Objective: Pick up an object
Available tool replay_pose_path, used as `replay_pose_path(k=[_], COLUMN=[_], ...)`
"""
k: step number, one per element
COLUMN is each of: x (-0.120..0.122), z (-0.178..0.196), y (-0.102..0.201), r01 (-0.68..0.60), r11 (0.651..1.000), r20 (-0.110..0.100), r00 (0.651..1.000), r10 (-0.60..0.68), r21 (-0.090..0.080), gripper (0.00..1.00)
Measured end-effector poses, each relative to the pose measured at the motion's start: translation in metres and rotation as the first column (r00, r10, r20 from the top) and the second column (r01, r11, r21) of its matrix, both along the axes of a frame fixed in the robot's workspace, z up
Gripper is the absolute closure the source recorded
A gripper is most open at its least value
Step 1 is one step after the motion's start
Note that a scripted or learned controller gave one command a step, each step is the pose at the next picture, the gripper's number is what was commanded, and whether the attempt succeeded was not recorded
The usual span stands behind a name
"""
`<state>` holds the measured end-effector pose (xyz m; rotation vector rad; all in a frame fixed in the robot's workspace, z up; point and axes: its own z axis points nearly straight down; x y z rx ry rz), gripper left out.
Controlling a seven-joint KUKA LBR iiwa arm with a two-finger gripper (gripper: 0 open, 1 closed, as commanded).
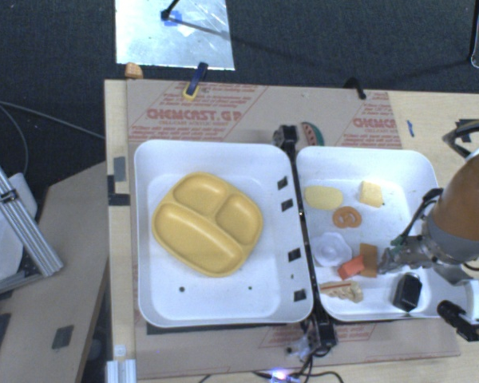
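Approach step: gripper, spread or pressed together cannot be told, sits beside the brown block near the right bin's front edge; next move likely needs centring over it.

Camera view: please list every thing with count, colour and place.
left bin: one, white, left
divided plate: one, yellow, in left bin
right bin: one, white, right
oval piece: one, yellow, right bin, far side
cube: one, pale yellow, right of oval piece
ring: one, orange, nearer than oval piece
clear lump: one, whitish, nearer than ring
orange block: one, orange-red, right bin, near side
brown block: one, brown, beside orange block
tan piece: one, tan, right bin, near edge
gripper: one, grey, by brown block
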<state>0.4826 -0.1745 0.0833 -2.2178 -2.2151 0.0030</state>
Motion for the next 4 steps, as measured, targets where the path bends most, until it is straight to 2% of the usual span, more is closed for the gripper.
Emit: replay_pose_path(k=[2, 3, 4], x=[0.006, 0.005, 0.006], z=[0.022, 0.021, 0.032], y=[-0.002, 0.065, 0.061], r01=[-0.002, -0.010, -0.005], r11=[1.000, 1.000, 1.000], r20=[0.013, 0.006, 0.010], r00=[1.000, 1.000, 1.000], r10=[0.002, 0.010, 0.006], r21=[-0.004, -0.001, -0.004], gripper=[1.00, 1.00, 1.00])
